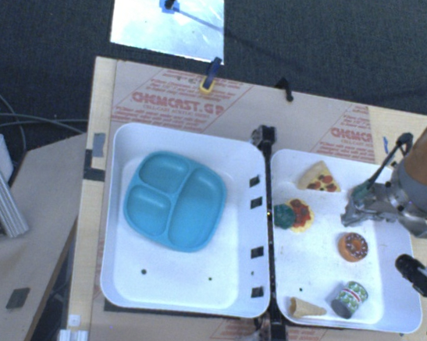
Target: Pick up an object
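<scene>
Gripper (352,211) hangs just above-left of the donut (353,247) in the right bin (406,311), pizza slice (320,177) further off; can't tell its opening, nothing visibly held.

Bench (82,265) bears two white bins (174,278) (side by side).

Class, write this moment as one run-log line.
gripper: over right bin, above donut | holding: nothing seen | blue plate: left bin
</scene>
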`<control>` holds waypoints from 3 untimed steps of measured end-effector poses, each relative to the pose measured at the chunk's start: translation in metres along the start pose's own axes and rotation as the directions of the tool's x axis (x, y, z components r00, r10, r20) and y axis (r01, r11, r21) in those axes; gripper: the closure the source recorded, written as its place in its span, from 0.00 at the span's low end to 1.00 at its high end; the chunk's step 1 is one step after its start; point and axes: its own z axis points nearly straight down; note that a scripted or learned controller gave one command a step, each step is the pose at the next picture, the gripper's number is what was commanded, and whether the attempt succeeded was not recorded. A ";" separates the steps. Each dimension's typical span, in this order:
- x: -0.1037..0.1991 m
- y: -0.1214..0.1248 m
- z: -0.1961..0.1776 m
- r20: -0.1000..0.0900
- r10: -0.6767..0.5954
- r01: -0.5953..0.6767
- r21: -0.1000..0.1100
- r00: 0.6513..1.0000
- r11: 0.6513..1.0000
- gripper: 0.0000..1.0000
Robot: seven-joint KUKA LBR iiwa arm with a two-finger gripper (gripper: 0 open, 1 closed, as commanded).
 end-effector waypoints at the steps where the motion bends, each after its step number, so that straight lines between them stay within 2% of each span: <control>1: -0.065 0.026 -0.048 0.002 0.007 -0.007 0.005 1.000 1.000 1.00; 2: -0.005 0.105 -0.101 -0.002 -0.006 0.006 0.001 1.000 1.000 1.00; 3: -0.009 0.101 -0.097 -0.002 0.001 -0.001 0.010 1.000 1.000 0.00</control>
